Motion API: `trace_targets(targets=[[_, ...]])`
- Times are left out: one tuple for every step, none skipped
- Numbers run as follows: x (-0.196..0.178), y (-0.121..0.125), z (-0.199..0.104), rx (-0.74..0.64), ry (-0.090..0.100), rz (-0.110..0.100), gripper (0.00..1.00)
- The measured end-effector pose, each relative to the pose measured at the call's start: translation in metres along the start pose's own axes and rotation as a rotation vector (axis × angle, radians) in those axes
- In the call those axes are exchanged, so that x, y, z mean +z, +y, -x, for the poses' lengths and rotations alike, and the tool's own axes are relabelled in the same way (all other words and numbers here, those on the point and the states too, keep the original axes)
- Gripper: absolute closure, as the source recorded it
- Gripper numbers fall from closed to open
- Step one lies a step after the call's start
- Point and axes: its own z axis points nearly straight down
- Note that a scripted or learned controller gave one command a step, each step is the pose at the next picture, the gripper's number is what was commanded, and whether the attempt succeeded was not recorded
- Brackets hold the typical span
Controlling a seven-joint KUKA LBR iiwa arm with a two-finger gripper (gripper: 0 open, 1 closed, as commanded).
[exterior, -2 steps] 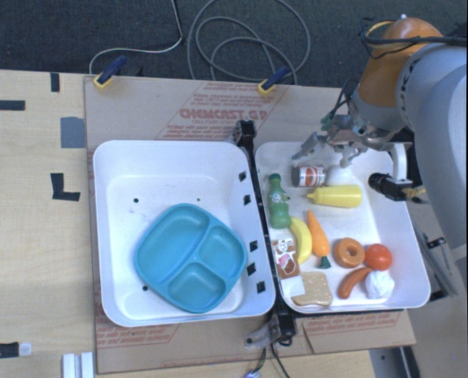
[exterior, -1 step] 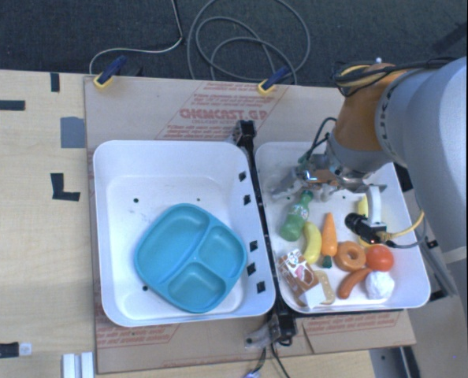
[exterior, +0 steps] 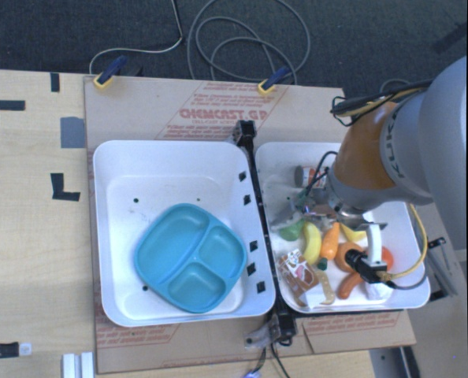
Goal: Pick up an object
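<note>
Hovering low over the right bin point(exterior: 417, 235), our gripper point(exterior: 328, 211) hides its grip; we cannot tell its state. We should settle squarely over one item, perhaps the banana point(exterior: 312, 241), before closing.

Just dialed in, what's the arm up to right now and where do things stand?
The arm reaches in over the right bin, its wrist low above a heap of small toy foods: a yellow banana-like piece, orange pieces and a printed packet. Nothing is visibly lifted; the items all lie in the bin. The left bin holds a blue divided plate, untouched.
</note>
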Motion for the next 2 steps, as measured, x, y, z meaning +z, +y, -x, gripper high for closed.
trace_targets(targets=[[-0.011,0.002,0.001,0.001,-0.002,0.002,1.0],[-0.113,0.015,-0.059,-0.008,0.005,0.006,1.0]])
